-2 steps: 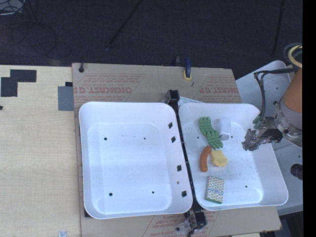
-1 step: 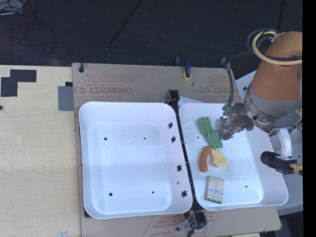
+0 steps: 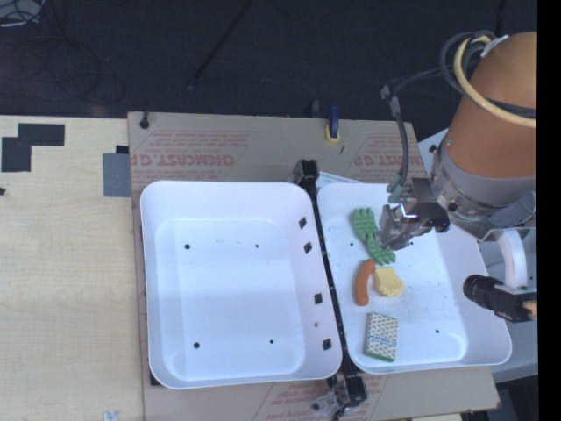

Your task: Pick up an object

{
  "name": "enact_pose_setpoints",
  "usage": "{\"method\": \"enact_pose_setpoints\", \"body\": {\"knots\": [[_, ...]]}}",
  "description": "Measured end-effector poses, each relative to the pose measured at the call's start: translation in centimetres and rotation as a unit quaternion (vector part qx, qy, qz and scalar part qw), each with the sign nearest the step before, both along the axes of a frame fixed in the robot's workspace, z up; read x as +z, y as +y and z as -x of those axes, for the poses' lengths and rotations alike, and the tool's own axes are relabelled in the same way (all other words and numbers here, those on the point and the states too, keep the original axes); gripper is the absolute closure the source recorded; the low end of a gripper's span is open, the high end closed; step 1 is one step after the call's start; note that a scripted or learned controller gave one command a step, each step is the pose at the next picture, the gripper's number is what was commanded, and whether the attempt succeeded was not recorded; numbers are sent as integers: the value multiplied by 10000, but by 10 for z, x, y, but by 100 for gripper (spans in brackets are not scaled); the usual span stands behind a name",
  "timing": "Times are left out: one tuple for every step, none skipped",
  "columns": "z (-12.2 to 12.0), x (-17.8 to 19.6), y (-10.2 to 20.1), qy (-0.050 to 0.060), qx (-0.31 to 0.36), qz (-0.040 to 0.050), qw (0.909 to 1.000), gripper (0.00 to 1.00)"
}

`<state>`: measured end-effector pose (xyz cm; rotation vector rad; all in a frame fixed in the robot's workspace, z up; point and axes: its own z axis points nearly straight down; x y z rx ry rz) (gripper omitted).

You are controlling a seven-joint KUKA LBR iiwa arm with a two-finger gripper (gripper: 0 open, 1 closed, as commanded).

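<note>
The gripper [image 3: 394, 232] stands low in the right bin [image 3: 438, 331], just right of the green object [image 3: 369, 233] and close above its lower end. Whether the gripper is apart or together cannot be told (it is dark and blurred). The green object lies near the bin's far left part, its long axis running from upper left to lower right. The orange object [image 3: 361, 282] and yellow block [image 3: 388, 281] lie just below it; the patterned packet [image 3: 381, 336] lies nearer the front rim
</note>
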<state>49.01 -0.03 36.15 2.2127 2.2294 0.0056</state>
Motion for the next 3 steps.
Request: {"method": "enact_pose_setpoints", "body": {"knots": [[15,57,80,0,13,-1,10000,100],[-36,118,92,-12,-15,11,10000,100],[-14,87,159,49,-3,16,10000,100]]}}
